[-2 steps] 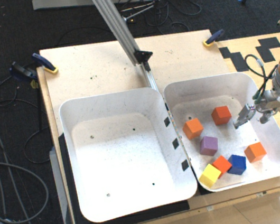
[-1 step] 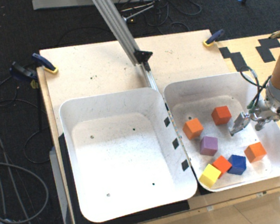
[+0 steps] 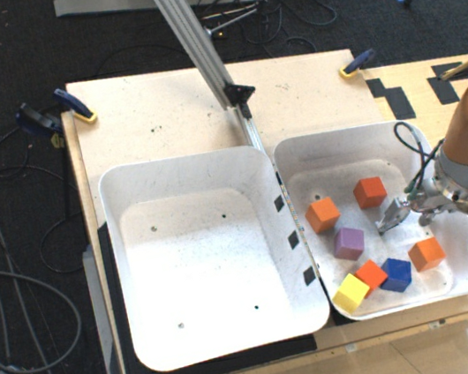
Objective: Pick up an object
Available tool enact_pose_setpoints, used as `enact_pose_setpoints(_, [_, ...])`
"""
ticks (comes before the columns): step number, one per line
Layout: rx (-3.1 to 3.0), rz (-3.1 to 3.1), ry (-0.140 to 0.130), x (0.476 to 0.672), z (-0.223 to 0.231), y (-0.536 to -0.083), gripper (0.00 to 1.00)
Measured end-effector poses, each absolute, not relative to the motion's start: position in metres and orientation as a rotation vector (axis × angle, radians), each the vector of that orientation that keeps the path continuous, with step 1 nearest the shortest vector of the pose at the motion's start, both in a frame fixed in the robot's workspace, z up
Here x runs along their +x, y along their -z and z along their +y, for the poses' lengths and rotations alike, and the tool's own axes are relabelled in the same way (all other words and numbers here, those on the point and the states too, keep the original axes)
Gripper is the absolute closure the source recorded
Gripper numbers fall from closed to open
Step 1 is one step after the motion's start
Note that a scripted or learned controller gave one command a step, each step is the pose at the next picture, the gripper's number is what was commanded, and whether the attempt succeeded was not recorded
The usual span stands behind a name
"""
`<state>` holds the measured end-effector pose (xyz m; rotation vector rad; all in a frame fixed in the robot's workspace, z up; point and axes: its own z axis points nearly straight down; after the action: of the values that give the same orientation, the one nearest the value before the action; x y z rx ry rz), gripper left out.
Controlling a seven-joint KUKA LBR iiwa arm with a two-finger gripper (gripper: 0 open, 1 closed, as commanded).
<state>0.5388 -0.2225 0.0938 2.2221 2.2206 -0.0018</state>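
The jaws [image 3: 392, 216] hang low in the right bin [image 3: 404, 135], near the bench's right edge. Whether they are open cannot be told. The red block [image 3: 369, 192] sits just above them, the purple block [image 3: 349, 242] to their left, both turned cornerwise.

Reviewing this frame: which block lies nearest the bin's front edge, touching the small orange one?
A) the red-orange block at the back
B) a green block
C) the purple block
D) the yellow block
D: in the right bin, the yellow block sits at the front-left, against the small orange block.
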Motion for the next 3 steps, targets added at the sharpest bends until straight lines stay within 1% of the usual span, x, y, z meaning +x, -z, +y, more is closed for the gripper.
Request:
enact_pose_setpoints(1, [2.22, 2.218, -0.001, 0.54, -0.223, -0.106, 1.0])
enact_pose_setpoints(2, [2.215, 2.22, -0.004, 0.539, -0.222, -0.169, 1.0])
enact_pose_setpoints(3, [2.212, 2.219, -0.004, 0.541, -0.222, -0.223, 1.0])
